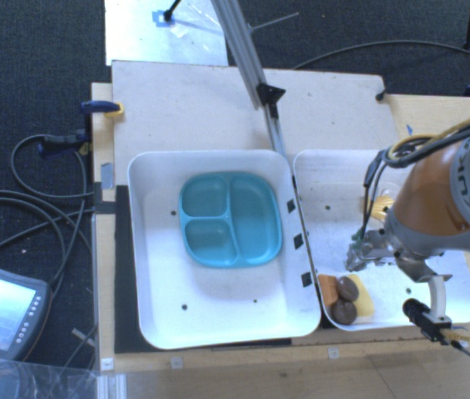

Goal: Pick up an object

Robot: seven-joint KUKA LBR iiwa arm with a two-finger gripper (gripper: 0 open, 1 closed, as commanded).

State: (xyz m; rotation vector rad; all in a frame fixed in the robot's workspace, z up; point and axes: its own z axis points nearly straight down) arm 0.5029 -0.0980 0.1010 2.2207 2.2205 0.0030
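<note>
I see the arm (442,198) bent low over the right bin (334,173); its gripper (359,254) sits just above the brown and yellow objects (345,298) in the near corner; grip state I cannot tell; a teal divided plate (230,219) lies in the left bin (160,306).

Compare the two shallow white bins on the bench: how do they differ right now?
The left white bin holds a teal three-compartment plate; the right white bin holds small brown and yellow items in its near-left corner. The grey-and-orange arm hangs over the right bin, not the left. Both are shallow, white, side by side.
</note>
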